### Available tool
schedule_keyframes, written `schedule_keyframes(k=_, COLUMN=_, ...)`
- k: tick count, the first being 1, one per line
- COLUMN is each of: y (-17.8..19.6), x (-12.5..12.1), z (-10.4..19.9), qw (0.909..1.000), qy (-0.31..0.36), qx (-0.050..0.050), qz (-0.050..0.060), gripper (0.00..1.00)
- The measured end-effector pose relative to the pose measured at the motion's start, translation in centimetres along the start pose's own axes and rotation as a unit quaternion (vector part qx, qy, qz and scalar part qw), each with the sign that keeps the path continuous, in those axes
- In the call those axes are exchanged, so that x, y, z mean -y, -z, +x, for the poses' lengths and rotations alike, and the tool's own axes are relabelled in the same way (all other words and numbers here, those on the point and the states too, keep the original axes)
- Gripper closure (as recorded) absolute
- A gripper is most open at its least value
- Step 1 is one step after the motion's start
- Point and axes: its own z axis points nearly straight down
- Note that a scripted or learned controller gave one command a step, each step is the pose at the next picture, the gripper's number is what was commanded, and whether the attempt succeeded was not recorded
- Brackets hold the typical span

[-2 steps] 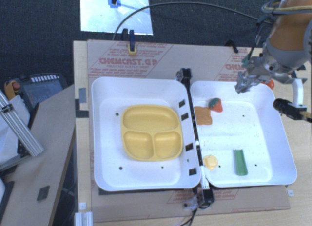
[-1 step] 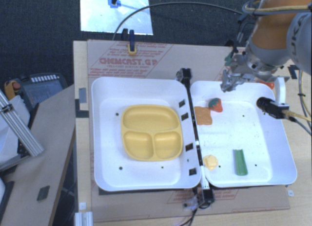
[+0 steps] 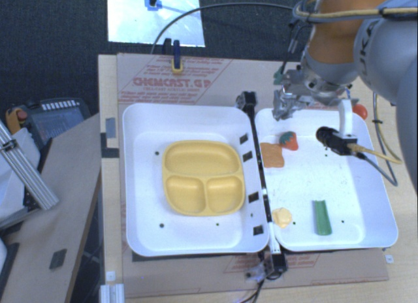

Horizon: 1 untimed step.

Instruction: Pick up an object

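A green block [image 3: 321, 217] and yellow piece [image 3: 282, 217] lie in the right bin [image 3: 372, 230]; a yellow tray [image 3: 201, 177] fills the left bin [image 3: 140, 164]. The hand [image 3: 285, 109] hovers above; its grip cannot be told.

bench [image 3: 110, 164] | cardboard sheet [image 3: 196, 76] | left bin [image 3: 140, 184] | right bin [image 3: 366, 191], side by side

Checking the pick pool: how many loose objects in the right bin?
4 visible: a red-and-green piece and an orange piece near the divider, a yellow piece at the front-left corner, a green block front-centre. The arm may hide more at the back.
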Motion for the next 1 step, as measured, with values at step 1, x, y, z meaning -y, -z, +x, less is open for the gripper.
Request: schedule_keyframes(k=1, y=-1.88, x=0.56, z=5.4, qw=1.0, qy=0.0, qx=0.0, qz=0.001, gripper=1.0)
